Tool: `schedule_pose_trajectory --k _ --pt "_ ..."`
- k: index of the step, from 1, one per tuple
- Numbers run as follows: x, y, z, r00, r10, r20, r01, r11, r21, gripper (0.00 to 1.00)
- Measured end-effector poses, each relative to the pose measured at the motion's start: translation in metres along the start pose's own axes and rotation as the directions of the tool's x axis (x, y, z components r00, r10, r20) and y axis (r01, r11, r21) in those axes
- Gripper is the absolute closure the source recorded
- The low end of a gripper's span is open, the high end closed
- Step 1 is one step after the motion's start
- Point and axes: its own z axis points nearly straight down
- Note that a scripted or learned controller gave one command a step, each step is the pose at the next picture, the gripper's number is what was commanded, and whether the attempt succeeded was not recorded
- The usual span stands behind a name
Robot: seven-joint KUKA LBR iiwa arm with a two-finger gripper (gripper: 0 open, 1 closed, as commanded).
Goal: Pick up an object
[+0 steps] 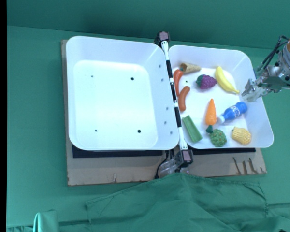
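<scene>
While our gripper hangs at the bin's right rim, its state beyond telling, we list bottle just below-left, banana left, corn below: descending here risks striking the rim or nudging the round bottle aside.

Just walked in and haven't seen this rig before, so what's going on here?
A robot arm reaches in from the right, its gripper at the right rim of the right bin, near the banana and the blue bottle. That bin also holds toy foods: a carrot, grapes, corn, broccoli and sausages. Nothing is picked up yet.
</scene>
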Motion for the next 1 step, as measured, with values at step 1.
schedule_pose_trajectory --k 1 --pt "-0.0124 0.0161 0.0668 1.000 0.000 -0.003 0.000 1.000 0.012 1.00"
